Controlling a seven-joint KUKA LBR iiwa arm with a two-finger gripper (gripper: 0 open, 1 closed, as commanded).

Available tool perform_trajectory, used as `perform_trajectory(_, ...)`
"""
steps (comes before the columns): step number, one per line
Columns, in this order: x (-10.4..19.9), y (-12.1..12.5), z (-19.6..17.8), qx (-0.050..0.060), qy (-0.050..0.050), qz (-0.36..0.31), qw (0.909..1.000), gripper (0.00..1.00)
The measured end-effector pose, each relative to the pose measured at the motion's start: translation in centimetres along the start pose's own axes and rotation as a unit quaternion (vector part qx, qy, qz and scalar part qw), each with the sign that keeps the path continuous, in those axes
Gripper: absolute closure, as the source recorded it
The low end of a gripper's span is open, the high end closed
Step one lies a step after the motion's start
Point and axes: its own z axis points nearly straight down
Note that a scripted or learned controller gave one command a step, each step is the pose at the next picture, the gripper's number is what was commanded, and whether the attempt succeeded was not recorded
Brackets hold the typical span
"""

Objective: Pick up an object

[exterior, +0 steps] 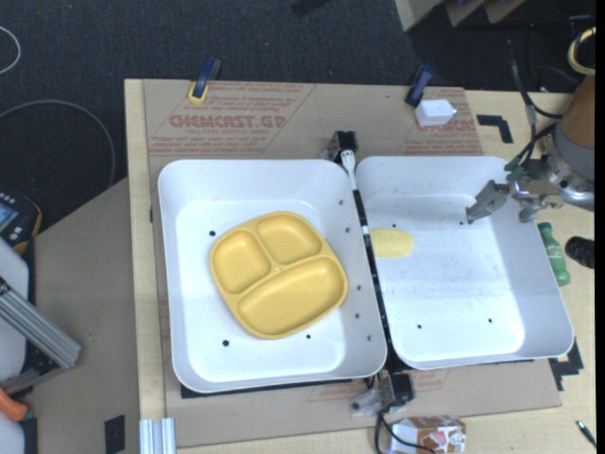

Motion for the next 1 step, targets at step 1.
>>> perform_trajectory(1,-1.49,-7.21,-17.75,-0.010,-0.004,0.002,0.9999,0.00)
